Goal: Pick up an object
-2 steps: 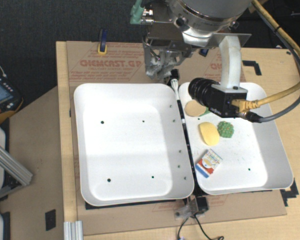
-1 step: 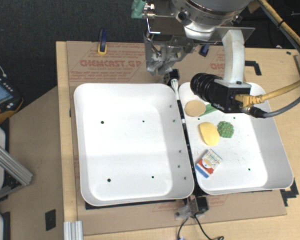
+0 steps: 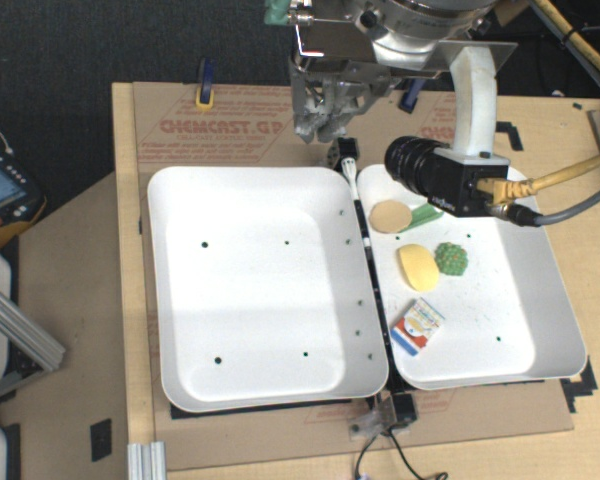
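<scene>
The right bin holds several small objects. A tan round piece lies near its back left corner, beside a thin green strip. A yellow lump and a green knobbly piece touch each other mid-bin. A small red, white and blue box lies closer to the front. My gripper hangs high over the cardboard behind the left bin's back right corner, apart from all the objects.
The left bin stands beside the right one. A black camera unit with a yellow cable juts over the right bin's back edge. A blue and yellow clamp sits at the board's far left.
</scene>
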Motion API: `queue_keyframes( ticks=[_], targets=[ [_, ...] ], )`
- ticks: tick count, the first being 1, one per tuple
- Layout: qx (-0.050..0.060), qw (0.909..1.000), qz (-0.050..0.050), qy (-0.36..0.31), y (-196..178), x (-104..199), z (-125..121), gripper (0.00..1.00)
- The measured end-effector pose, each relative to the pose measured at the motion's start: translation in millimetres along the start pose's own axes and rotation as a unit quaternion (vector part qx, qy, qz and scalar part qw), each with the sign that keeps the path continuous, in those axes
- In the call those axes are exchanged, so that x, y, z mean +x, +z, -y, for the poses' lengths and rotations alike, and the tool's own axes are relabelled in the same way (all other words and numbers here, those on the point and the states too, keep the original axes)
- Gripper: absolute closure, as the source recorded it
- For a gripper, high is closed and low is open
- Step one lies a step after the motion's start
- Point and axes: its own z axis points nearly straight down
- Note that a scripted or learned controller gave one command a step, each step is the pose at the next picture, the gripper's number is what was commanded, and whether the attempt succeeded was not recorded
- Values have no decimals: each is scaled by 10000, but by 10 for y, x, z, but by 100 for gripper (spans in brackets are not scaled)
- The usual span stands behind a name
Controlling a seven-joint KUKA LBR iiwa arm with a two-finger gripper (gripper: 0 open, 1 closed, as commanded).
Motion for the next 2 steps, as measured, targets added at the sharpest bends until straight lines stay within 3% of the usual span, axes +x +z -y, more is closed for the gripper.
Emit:
queue_keyframes(
  ticks=[1,2],
  targets=[
    [105,9999,44,24,469,43,22,100],
    [75,10000,32,24,439,42,20,0]
  ],
)
